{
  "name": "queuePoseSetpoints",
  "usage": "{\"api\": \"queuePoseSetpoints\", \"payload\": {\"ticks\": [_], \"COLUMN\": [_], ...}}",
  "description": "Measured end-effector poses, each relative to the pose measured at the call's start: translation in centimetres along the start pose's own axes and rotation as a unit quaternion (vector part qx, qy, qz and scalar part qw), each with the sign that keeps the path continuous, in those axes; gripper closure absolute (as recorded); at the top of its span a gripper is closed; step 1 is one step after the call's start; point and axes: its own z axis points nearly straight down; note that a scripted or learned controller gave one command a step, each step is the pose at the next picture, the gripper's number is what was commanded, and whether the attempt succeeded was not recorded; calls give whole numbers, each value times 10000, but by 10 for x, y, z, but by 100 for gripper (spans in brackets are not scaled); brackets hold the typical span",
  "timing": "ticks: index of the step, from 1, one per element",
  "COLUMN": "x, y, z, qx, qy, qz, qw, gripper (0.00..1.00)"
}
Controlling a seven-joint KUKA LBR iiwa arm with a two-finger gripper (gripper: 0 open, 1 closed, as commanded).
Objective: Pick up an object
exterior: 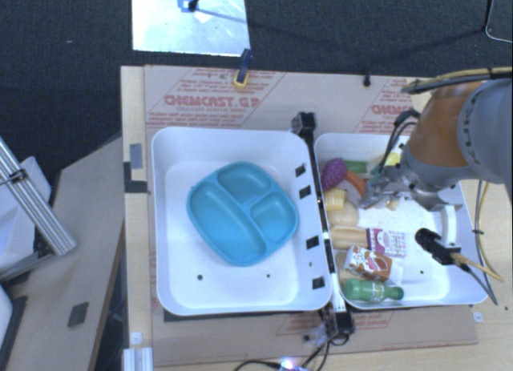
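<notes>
The right bin (pixel 461 285) holds several toy foods. A purple piece (pixel 334 172) and a yellow piece (pixel 334 199) lie by its left wall, with an orange carrot-like piece (pixel 357 186) beside them. Below them are a tan bread roll (pixel 348 237), a pink-and-white packet (pixel 391 243), an orange snack packet (pixel 369 264) and a green bottle (pixel 372 290) lying on its side. My gripper (pixel 383 191) hangs low over the upper middle of this bin, just right of the orange piece. The wrist hides whatever lies under it.
The left bin (pixel 172 281) holds a blue divided plate (pixel 240 211). A black divider with clips (pixel 313 201) runs between the bins. The grey and orange arm (pixel 461 133) covers the right bin's upper right corner, and a black fitting (pixel 435 247) hangs from it.
</notes>
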Motion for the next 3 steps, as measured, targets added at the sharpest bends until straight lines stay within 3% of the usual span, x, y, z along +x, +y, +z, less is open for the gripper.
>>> {"api": "queuePoseSetpoints", "payload": {"ticks": [2, 3], "x": [-6, -6], "y": [11, 12], "z": [-123, -123], "qx": [37, 66], "qy": [-12, -3], "qz": [-11, -12], "qw": [10000, 10000], "gripper": [100, 100]}}
